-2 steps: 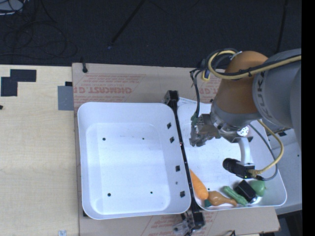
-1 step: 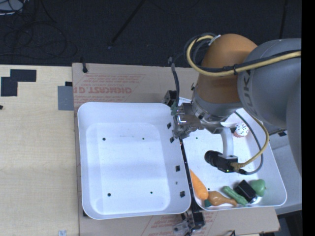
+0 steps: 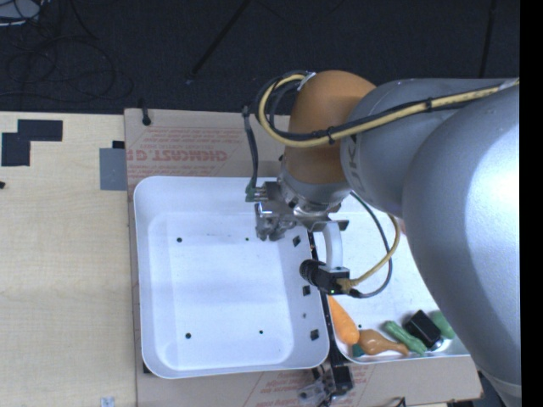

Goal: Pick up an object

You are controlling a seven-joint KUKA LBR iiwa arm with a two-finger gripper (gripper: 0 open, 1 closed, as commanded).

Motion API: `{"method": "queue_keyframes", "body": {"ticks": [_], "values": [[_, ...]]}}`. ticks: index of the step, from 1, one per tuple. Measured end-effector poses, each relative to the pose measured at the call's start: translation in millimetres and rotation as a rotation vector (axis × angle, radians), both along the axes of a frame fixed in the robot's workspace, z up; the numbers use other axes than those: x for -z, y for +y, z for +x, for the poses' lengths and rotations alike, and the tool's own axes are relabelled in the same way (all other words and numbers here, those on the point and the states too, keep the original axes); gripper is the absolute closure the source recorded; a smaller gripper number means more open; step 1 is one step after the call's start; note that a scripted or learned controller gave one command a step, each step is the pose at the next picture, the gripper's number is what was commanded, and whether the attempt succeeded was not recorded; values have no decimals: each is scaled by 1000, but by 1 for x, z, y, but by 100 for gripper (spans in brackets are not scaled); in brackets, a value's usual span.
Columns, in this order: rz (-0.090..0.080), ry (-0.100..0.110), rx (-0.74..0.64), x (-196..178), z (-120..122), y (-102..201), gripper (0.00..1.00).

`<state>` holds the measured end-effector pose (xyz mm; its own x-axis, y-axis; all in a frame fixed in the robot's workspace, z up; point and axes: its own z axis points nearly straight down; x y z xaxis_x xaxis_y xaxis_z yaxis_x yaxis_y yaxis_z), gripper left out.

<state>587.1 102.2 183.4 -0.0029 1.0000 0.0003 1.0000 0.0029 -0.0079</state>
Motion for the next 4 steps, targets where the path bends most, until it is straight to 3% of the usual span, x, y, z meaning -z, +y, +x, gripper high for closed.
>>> {"method": "queue_keyframes", "body": {"ticks": [1, 2, 3, 4], "values": [[-1, -9, 1, 100, 38, 42, 100], [5, -16, -2, -24, 14, 82, 100], [3, -8, -3, -64, -1, 136, 100], [1, -14, -1, -116, 59, 142, 100]]}}
